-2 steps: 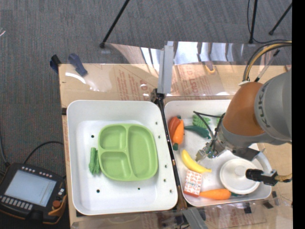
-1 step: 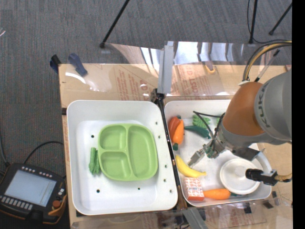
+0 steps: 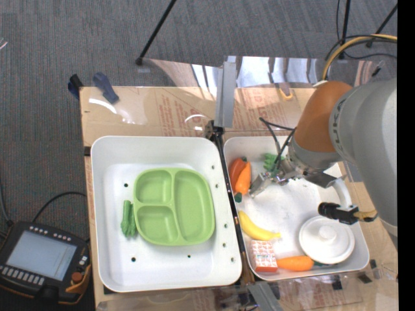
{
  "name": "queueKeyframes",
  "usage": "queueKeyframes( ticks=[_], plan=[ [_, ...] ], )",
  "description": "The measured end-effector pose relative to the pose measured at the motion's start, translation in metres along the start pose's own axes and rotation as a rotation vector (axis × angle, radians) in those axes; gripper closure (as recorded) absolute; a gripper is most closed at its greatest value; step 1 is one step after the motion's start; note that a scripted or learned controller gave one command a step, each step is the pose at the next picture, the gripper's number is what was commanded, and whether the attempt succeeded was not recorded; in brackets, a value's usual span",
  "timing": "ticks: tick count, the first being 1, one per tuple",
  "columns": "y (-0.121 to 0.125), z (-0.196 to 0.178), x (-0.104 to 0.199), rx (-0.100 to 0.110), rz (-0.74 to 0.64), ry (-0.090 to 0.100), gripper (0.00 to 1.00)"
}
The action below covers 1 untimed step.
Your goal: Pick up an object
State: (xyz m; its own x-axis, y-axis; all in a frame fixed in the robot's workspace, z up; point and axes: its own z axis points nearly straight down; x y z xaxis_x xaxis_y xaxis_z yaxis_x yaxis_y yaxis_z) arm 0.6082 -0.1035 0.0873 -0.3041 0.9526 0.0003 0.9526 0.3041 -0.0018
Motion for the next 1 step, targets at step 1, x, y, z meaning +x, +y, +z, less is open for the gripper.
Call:
queueKeyframes(
  ticks=[1],
  plan=[
    [0.0012,-0.0097,0.0021,0.002,-0.009,-0.001,1.0]
  ],
)
